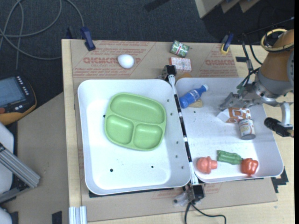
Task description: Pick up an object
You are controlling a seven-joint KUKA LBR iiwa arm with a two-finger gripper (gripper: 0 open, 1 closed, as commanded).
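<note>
My gripper (232,101) hangs low over the upper right part of the right bin (210,125), with the arm's orange band (275,59) above it. Just below the gripper lies a small orange and white carton (237,114), and a tin can (246,129) lies beside the carton. A blue bottle (191,96) rests against the bin's upper left wall. Along the front lie a red-orange toy (205,164), a green vegetable (229,157) and a red pepper (249,166). I see nothing held in the gripper.
The left bin (93,167) holds a green divided plate (135,121). Behind the bins, on the cardboard, lie a white egg (125,60), a green can (180,48) and a small packet (181,64). Blue clamps (87,38) grip the board's back edge.
</note>
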